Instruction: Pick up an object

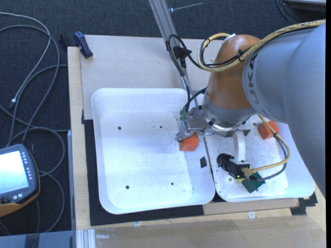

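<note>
The gripper pinched an orange block at the left bin's right edge, the block's long axis roughly level, tilted slightly

Right bin: its upper half and far rim lie hidden under the arm, whose grey body runs off the top and right edges. Orange block near that bin's right side: partly covered by the arm and a yellow cable. Gripper: fingers masked by the wrist housing above an orange block at the left bin's right edge; contact indeterminate.
</note>
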